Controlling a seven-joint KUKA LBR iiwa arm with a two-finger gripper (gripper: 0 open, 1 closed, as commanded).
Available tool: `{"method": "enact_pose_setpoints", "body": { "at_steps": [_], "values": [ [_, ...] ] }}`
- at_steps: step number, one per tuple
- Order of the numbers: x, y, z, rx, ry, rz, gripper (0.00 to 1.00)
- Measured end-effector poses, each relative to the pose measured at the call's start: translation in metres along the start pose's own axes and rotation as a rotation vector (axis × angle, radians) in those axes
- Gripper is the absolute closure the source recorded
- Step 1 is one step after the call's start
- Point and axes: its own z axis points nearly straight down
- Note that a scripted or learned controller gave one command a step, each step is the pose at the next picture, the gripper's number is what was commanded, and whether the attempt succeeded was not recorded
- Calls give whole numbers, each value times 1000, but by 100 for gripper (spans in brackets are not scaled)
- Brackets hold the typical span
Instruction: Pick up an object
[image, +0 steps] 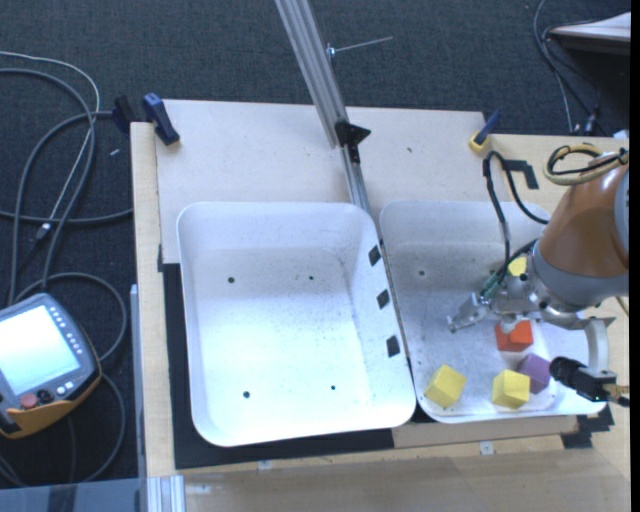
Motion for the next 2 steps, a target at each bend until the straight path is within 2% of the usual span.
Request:
{"method": "enact_pose_setpoints", "body": {
  "at_steps": [1, 2],
  "values": [
    [-56, 55, 32, -5, -5, 1, 0],
    [-33, 129, 29, -9, -3, -7, 0]
  ]
}}
